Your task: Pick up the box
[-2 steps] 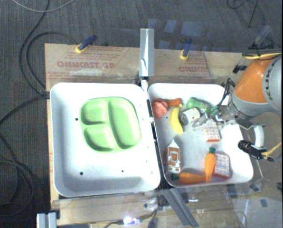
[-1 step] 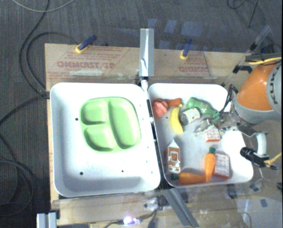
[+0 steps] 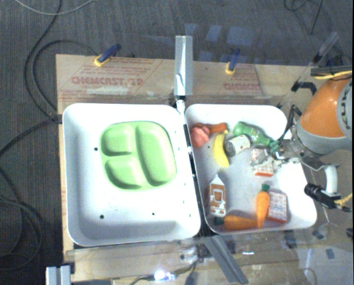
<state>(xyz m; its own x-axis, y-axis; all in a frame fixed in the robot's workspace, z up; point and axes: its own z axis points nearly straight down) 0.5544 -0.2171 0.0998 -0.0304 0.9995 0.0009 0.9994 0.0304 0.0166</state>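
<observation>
At the right edge of the frame, the grey arm with its orange band [image 3: 324, 114] reaches over the rim of the right bin [image 3: 296, 218]. Its gripper [image 3: 277, 149] hangs low at that bin's upper right, beside a green bottle [image 3: 252, 133] and just above a small red-and-white box [image 3: 264, 168]. The gripper's dark parts blur into the clutter, so I cannot tell whether it is apart or together, and nothing can be seen held in it.

The small red-and-white box lies flat on the bin floor right of centre, just beside the gripper; whether they touch is unclear. A pink box [image 3: 277, 206] lies near the lower right corner, touching an upright-pointing carrot [image 3: 262, 203]. A brown carton [image 3: 217, 198] lies at the lower left of the same bin, with a 2nd carrot [image 3: 239, 222] along the bottom wall below it. A banana [image 3: 220, 151] and a pink-red toy [image 3: 201, 135] sit at the upper left of this bin.

In the left half of the frame, the left bin [image 3: 82, 218] holds 1 green divided plate [image 3: 138, 154], well apart from the gripper
</observation>
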